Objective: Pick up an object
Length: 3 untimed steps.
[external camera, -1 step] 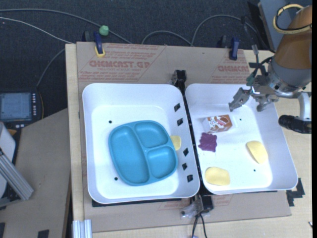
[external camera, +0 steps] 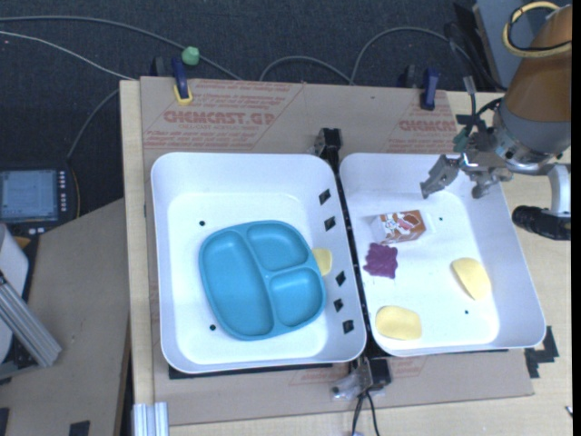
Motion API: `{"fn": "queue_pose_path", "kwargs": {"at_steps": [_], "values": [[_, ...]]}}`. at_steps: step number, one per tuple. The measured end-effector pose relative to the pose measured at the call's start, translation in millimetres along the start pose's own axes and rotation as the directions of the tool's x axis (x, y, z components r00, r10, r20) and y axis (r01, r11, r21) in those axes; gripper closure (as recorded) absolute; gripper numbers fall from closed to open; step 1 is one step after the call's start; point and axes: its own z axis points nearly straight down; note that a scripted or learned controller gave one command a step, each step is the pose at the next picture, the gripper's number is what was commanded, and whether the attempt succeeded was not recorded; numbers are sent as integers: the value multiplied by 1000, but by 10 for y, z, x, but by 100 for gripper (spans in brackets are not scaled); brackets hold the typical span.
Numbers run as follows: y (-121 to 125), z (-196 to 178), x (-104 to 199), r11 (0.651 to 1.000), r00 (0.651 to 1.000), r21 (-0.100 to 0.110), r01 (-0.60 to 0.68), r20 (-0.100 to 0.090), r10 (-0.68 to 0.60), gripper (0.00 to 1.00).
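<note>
Hanging over the far right corner of the right bin (external camera: pixel 508 243), the gripper (external camera: pixel 458 178) has its two fingers spread wide with nothing between them. Below it in that bin lie a red-and-white packet (external camera: pixel 402 226), a purple scrap (external camera: pixel 381 261) just beside it, and two yellow lumps, one near the right wall (external camera: pixel 471 277) and one at the front (external camera: pixel 398 322). Across the divider, the left bin (external camera: pixel 172 198) holds a blue divided plate (external camera: pixel 261 278) with a small yellow piece (external camera: pixel 322 262) touching its right edge.
</note>
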Motion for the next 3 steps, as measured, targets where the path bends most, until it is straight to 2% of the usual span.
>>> {"fn": "queue_pose_path", "kwargs": {"at_steps": [1,2,3], "values": [[-73,451,-19,1000,1000,5,-1,-1,1,0],[-16,1026,17,1000,1000,-2,-1,-2,1,0],[24,1054,17,1000,1000,-11,3,0,-3,0]]}}
